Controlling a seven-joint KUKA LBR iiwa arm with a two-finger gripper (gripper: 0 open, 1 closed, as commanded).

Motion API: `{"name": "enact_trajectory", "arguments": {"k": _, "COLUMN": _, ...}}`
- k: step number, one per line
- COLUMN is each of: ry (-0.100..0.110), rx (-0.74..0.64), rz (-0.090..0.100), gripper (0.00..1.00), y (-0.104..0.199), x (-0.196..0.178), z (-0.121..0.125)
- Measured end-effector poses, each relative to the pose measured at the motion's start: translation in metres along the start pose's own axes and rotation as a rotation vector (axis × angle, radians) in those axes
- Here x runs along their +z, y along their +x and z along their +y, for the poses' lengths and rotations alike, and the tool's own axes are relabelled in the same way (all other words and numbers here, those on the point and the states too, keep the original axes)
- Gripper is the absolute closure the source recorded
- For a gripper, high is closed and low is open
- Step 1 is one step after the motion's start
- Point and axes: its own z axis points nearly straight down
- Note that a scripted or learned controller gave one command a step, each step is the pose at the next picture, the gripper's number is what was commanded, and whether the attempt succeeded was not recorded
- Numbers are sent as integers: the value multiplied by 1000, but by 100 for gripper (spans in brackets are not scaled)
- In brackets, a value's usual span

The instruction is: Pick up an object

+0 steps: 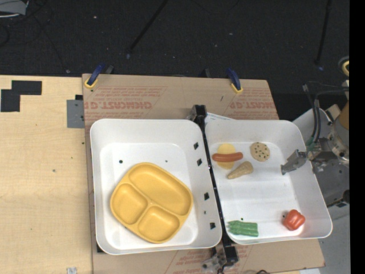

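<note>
Several toy foods lie in the right bin (268, 201): a hot dog in a yellow bun (227, 156), a chocolate-chip cookie (260, 151), a tan cone-shaped piece (240, 170), a green bean pod (243, 228) at the front edge, and a red pepper (293, 220) in the front right corner. My gripper (291, 162) reaches in over the bin's right rim, low and tilted to the left. It is to the right of the cookie, with a gap of bare bin floor between them. Nothing is visibly held.
A yellow three-compartment plate (151, 201) fills most of the left bin (100, 153). A black divider (206, 176) runs between the two bins. Both bins rest on a cardboard sheet (171, 99) held by clamps at the back. Cables and arm parts crowd the right side.
</note>
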Motion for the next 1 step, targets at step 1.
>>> {"name": "enact_trajectory", "arguments": {"k": 1, "ry": -1, "rx": -3, "rz": 0, "gripper": 0, "y": 30, "x": -21, "z": 57}}
